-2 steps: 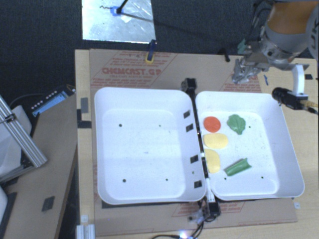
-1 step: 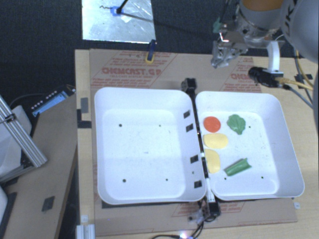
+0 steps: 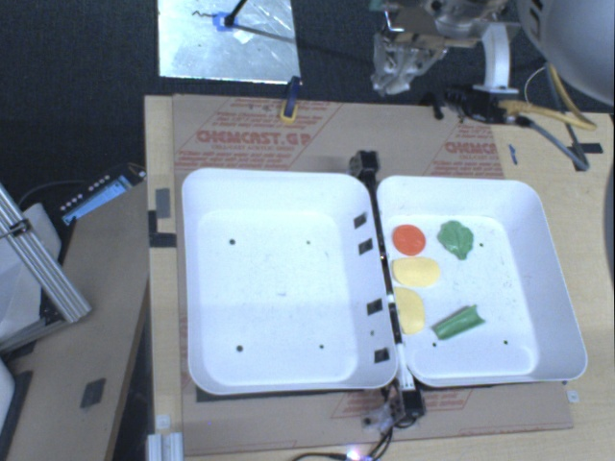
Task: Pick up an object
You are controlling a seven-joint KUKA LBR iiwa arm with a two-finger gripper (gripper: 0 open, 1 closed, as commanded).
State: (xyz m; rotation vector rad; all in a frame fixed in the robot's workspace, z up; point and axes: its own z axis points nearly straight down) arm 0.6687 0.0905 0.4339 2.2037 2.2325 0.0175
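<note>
Five toy foods lie in the right bin (image 3: 553, 257); my hand (image 3: 396, 67) hangs beyond the desk's far edge (grip unreadable, nothing held). Approach step: descend over the green leafy piece (image 3: 455, 238)

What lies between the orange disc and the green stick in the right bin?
Two yellow pieces: one just below the orange disc, the other left of the green stick.

A shiny metal sheet (image 3: 229, 25) lies beyond the cardboard board (image 3: 250, 133).
</note>
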